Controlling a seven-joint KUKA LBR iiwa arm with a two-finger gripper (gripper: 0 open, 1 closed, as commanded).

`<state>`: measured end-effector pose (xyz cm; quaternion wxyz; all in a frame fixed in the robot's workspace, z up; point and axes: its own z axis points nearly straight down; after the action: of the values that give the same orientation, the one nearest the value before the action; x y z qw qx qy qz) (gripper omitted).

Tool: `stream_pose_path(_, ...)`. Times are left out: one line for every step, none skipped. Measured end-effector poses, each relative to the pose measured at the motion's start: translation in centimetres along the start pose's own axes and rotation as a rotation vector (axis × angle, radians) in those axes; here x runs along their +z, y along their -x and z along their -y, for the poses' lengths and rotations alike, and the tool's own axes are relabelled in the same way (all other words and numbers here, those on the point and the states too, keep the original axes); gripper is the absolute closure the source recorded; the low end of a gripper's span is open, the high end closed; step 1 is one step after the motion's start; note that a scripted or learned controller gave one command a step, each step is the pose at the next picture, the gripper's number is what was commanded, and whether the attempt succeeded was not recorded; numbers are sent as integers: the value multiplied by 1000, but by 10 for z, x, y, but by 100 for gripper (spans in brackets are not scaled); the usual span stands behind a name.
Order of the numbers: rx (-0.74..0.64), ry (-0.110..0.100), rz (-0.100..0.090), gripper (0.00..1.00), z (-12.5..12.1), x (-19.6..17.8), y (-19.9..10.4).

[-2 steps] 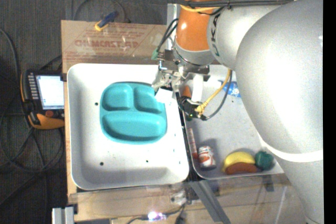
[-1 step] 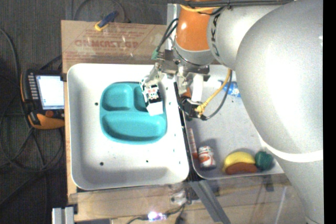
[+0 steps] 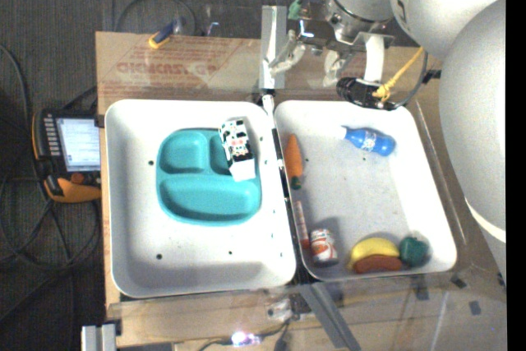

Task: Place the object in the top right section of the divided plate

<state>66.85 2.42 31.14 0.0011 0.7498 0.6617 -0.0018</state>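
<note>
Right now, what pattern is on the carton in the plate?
Black-and-white cow patches on the small milk carton, camera view.

The divided plate (image 3: 201,181) lies in the left bin (image 3: 131,259), with a milk carton (image 3: 237,147) on its top right section. Right of the plate, in the right bin (image 3: 411,201), lie a carrot (image 3: 293,158), a bottle (image 3: 369,140), a can (image 3: 322,245) and a banana (image 3: 374,247).
</note>
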Motion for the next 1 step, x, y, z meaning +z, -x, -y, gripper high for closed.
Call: stream_pose_path(76, -3, -2, 0, -2, 8, 18)
